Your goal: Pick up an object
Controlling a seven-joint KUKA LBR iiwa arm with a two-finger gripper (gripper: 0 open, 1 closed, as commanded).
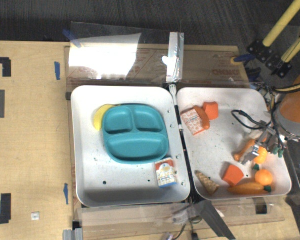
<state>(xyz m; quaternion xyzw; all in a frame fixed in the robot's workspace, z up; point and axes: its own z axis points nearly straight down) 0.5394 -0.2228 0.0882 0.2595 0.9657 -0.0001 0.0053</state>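
Objects sit spread over both white bins, w/ most in the right bin (pixel 225 96). Left bin (pixel 85 134) has a teal divided plate (pixel 136 132) lying flat near its middle, a yellow thing (pixel 99 115) poking out from under the plate's left edge, and a small carton (pixel 166 174) w/ blue base just beside the plate's lower right corner, close to the bin's front wall. Right bin: an orange-and-white carton (pixel 195 120) near the back left, touching an orange block (pixel 210 110) behind it; a brown cone-like piece (pixel 206 182) at front left; a red-orange cube (pixel 233 174) near front centre; a carrot (pixel 249 188) lying along the front wall; a small orange fruit (pixel 264 177) w/ green tip just above the carrot. Gripper (pixel 255 151) is low in the right bin's right side, arm coming in from the right edge, black cable looped behind it. An orange stick-like piece lies right at its tips, approx touching, but can't tell how far apart the fingers are or whether anything's actually held
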